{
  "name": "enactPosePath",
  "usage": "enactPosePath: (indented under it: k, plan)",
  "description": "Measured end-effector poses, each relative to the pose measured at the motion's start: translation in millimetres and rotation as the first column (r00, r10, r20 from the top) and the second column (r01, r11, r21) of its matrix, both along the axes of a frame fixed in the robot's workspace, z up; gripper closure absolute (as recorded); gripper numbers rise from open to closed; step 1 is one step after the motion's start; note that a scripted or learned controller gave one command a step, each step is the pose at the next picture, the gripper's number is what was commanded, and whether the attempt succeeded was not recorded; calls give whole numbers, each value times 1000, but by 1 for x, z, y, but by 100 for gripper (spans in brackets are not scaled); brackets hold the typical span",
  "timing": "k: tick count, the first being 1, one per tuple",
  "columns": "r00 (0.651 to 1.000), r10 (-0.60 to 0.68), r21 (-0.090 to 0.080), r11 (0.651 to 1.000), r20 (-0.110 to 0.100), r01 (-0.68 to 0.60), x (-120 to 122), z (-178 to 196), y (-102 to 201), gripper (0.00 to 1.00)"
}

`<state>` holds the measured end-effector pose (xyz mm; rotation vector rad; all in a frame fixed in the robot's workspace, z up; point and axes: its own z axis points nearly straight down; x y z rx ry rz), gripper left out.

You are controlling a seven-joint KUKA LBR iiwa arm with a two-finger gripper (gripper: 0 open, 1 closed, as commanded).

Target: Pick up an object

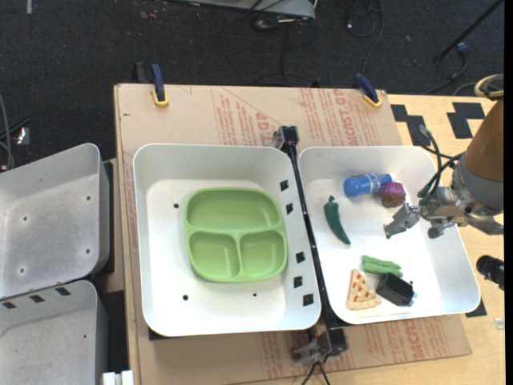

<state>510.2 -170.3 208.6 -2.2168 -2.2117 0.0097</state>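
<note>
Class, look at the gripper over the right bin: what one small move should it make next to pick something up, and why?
Probably a short drop toward the bin floor, steering toward the green pepper. The gripper hangs over bare white floor of the right bin with nothing between its fingers. The pepper lies just to its left with clear space around it, whereas the purple object touches the blue bottle.

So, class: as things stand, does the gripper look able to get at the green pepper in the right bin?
Probably yes. The gripper hovers over the right bin, and the green pepper lies alone on bare floor to its left, apart from the blue bottle, with nothing between them.
</note>
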Motion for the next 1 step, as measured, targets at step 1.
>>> enactPosePath:
  k: [1]
  plan:
    - [1000, 3, -3, 1000, 11, -3, 3, 5, 0, 0]
